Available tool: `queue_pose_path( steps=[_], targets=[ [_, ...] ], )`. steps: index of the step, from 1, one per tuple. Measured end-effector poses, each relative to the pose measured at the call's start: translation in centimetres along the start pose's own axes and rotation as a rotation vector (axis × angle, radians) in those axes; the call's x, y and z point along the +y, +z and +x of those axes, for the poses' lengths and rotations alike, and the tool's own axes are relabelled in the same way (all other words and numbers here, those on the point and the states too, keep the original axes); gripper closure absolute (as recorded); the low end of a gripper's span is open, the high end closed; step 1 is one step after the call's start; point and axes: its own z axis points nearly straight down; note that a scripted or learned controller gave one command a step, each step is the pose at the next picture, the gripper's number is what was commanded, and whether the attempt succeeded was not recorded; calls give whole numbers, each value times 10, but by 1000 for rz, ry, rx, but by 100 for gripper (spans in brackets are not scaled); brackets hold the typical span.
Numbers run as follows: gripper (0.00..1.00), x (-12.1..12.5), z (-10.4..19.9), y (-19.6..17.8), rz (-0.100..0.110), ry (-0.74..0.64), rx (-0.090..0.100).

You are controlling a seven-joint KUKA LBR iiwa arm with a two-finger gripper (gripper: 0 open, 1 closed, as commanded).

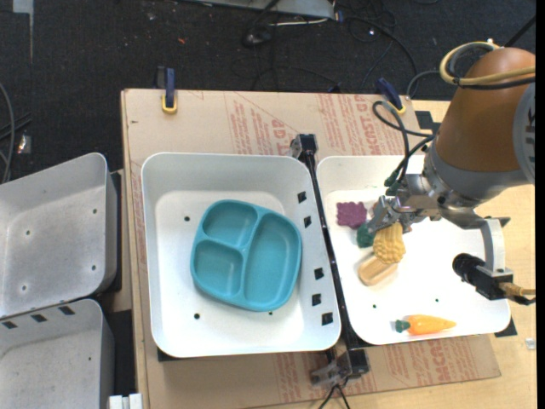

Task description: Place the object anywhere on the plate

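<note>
the blue plate point(247, 255) sits in the left bin point(162, 228). the pincer point(385, 220) hangs in the right bin point(451, 313), right over the yellow corn point(390, 244). i cannot tell how it is set. a purple toy point(349, 215), a tan bread point(376, 270) and a carrot point(426, 323) lie there too.

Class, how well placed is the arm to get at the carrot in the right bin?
Probably yes. The carrot lies alone near the front edge of the right bin, with bare floor around it. The gripper hangs over the corn farther back, and nothing stands between.
</note>
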Motion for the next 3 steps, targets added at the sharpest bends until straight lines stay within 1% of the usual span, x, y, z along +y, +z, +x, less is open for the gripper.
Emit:
queue_pose_path(
  steps=[1, 2, 3],
  targets=[
    [100, 31, 44, 22, 3, 0, 0],
    [100, 61, 79, 31, 1, 1, -1],
    [100, 90, 123, 29, -1, 0, 0]
  ],
)
